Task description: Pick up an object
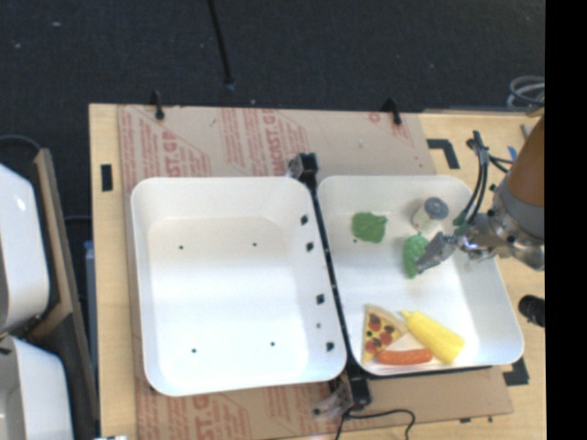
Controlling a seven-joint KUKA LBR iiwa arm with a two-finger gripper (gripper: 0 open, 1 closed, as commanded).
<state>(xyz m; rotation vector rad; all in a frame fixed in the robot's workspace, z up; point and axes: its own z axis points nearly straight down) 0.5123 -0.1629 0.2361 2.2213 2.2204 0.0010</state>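
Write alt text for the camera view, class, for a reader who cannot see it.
The grey arm's end effector sits against a green object in the right white bin. That bin also holds another green piece, a small grey-capped item, a pizza slice toy, a yellow toy and an orange one.

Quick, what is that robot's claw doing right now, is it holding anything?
Gripper: beside the green object in the right bin; open or shut cannot be told.

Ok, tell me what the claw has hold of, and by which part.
It cannot be told. The claw sits at the right edge of a green object in the right bin, but the picture is too blurred to show a hold.
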